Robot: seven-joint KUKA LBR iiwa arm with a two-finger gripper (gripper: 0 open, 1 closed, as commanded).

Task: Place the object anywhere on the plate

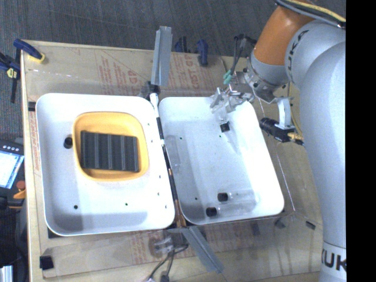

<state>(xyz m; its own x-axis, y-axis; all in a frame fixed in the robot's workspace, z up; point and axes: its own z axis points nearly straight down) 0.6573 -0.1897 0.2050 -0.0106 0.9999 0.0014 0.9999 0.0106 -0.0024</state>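
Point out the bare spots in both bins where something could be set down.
Left bin: the white strip in front of the yellow plate. Right bin: its middle floor, between the claw and the small dark objects. Crowded: the right bin's far and near edges.

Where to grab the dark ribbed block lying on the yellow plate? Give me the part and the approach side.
Probably from straight above: the dark ribbed block lies flat inside the yellow plate, whose raised rim blocks a sideways approach. Close across its shorter span, on the long edges nearest and farthest from the camera, midway along.
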